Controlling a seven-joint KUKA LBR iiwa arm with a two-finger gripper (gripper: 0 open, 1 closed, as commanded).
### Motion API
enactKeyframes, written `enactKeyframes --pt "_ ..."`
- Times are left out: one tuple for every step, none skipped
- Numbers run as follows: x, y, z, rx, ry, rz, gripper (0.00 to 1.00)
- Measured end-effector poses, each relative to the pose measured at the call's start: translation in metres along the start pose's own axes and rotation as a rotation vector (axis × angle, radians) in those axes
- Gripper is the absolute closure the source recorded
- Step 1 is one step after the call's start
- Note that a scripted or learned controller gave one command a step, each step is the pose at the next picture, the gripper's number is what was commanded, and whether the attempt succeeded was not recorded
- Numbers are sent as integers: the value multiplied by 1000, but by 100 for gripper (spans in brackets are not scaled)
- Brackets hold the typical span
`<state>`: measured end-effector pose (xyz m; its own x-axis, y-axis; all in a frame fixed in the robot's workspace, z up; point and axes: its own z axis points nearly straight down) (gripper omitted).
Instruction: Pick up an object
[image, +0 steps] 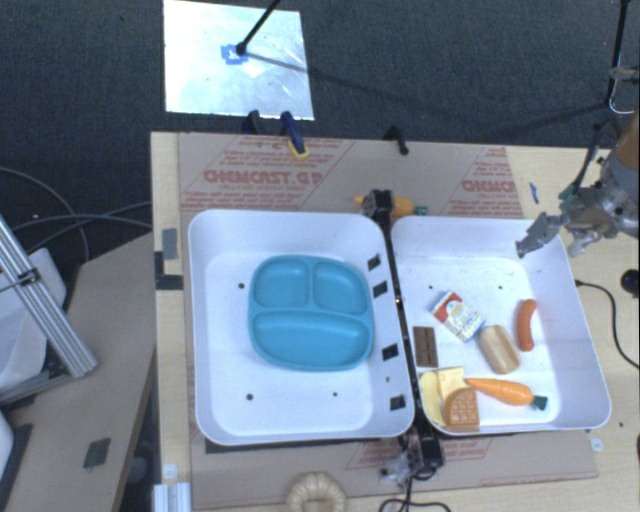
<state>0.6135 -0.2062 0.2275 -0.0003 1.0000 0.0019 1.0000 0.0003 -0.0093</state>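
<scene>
My gripper (556, 240) hovers over the back right corner of the right bin (575, 290), open, with nothing between its fingers. Several toy foods lie in that bin, nearer the front. A red-and-white carton (458, 315) is in the middle, with an orange sausage (525, 325) to its right and a bread roll (498, 348) just in front. A brown chocolate bar (426, 346) lies by the left wall. At the front are a yellow cheese slice (440, 383), a waffle (462, 408) and a carrot (500, 390). All of them are apart from the gripper.
A blue divided plate (310, 310) lies in the left bin (215, 300). A black divider (395, 300) joins the two bins. A yellow item (401, 207) sits behind them, and a beige ring (318, 492) lies at the bench's front edge. A cable (600, 290) runs along the right side.
</scene>
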Motion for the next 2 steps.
enactKeyframes --pt "0 3 -7 -11 -3 -3 0" --pt "6 -1 37 -8 -2 -3 0"
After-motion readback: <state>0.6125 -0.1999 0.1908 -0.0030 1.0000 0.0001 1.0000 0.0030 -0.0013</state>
